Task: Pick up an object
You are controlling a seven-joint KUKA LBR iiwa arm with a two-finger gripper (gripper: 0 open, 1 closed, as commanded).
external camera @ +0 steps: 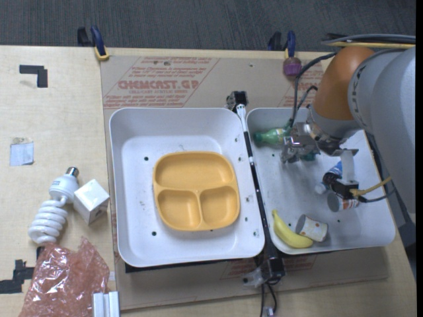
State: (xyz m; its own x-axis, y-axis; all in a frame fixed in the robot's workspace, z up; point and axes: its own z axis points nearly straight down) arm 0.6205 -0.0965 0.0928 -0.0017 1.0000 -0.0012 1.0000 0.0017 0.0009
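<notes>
Green and bottle-shaped, the plastic object point(269, 137) lies just left of the pincer point(295, 152) in the right white bin point(291, 207), long axis pointing toward it; whether the pincer grips anything I cannot tell.

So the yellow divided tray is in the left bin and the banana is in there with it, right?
Not quite. The camera view shows the tray in the left bin, but the banana lies in the right bin, near its front edge.
</notes>
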